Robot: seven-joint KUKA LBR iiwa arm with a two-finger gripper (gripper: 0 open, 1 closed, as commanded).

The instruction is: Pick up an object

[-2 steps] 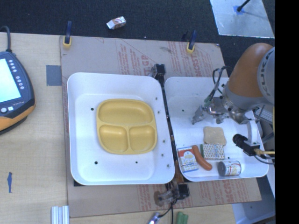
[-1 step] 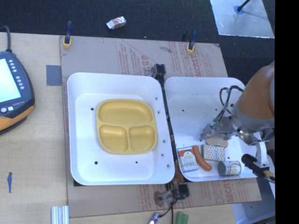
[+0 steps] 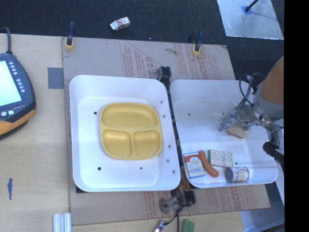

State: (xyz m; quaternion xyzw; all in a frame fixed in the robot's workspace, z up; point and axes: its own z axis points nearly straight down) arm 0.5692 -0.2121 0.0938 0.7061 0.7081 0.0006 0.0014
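Observation:
My gripper (image 3: 235,122) reaches into the right bin (image 3: 203,95) from the right, low over the bin floor. A small tan wedge (image 3: 237,133) lies just below it, touching or nearly touching its tip; I cannot tell whether it is gripped. Along the bin's front lie a red and white carton (image 3: 194,165), an orange sausage-shaped piece (image 3: 209,165), a patterned square box (image 3: 220,157) and a small can (image 3: 237,174) on its side.
The left bin (image 3: 84,129) holds a yellow divided plate (image 3: 130,129). A teach pendant (image 3: 12,95) sits at the bench's left edge. Clamps (image 3: 69,41) (image 3: 197,46) stand at the cardboard's back edge. A wrapper (image 3: 120,23) lies on the dark floor.

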